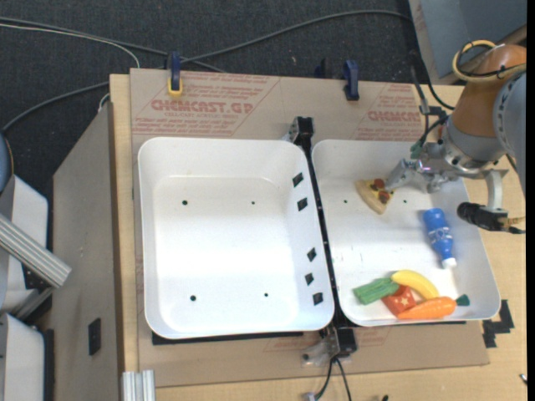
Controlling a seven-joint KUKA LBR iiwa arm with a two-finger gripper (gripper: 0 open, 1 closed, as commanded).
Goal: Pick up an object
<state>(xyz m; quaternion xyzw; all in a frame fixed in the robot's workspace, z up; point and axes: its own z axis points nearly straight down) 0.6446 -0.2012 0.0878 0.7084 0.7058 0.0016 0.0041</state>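
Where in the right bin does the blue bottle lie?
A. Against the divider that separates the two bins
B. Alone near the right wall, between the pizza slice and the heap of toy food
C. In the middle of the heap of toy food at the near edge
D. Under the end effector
B: the blue bottle lies by itself near the wall of the right bin, below the pizza slice and above the heap with the banana and carrot.

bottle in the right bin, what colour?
Blue, with a white cap end: the bottle lies in the right bin. Clear in the camera view.

Grey arm reaching in from right, end effector (399, 176) lowered
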